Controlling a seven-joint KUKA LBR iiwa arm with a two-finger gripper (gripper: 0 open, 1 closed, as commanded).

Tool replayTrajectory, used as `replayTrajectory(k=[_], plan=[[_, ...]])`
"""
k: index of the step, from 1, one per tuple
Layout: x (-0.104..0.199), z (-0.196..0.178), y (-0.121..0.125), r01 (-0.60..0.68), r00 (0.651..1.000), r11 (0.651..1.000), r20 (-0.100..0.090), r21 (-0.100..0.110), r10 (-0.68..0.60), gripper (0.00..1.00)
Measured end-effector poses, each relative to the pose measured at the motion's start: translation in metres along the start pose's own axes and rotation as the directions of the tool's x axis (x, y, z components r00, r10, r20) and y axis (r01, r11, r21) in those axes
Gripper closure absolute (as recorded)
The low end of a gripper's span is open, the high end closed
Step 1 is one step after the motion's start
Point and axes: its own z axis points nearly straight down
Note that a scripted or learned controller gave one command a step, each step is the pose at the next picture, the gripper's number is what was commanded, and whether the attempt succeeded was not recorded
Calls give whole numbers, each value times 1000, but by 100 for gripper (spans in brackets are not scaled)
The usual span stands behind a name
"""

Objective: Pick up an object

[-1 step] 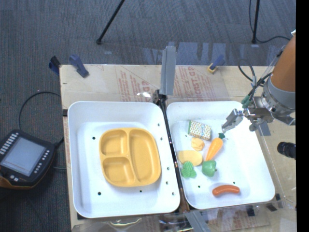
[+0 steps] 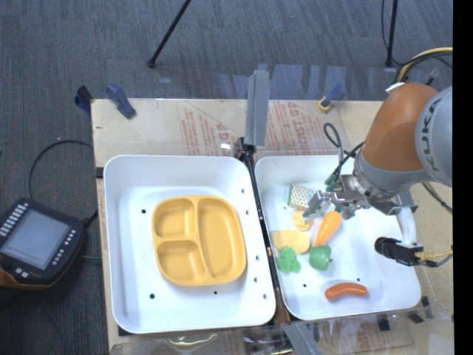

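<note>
We see the arm (image 2: 410,135) reaching in from the right over the right bin (image 2: 384,287), its orange band above the grey wrist. The gripper (image 2: 330,204) hangs low over the upper middle of that bin, right above the top end of the toy carrot (image 2: 327,228). The fingers are too small and dark against the clutter for us to tell how they stand, and we cannot make out anything held between them.

The carrot lies tilted near the middle of the right bin, its upper end just beside the gripper. A small checkered piece (image 2: 301,195) sits toward the bin's upper left, with a little yellow piece (image 2: 300,219) just below it. A pale yellow chunk (image 2: 291,240) rests along the left wall, and a green broccoli floret (image 2: 288,259) lies just beneath it. A green pepper-like toy (image 2: 319,257) sits just below the carrot's lower tip. A red sausage (image 2: 346,291) lies near the bin's bottom edge, well apart from the gripper.

In the left bin (image 2: 126,198), a yellow divided plate (image 2: 198,240) sits near the middle.
</note>
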Motion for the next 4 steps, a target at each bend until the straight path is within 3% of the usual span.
replayTrajectory(k=[1,2,3,4], plan=[[-11,57,7,-99,995,995,4,-29,99,0],[-16,75,-5,-49,999,999,1,-13,49,0],[-17,66,-6,-55,998,998,-1,-11,55,100],[21,-16,12,-10,1000,1000,3,-22,10,100]])
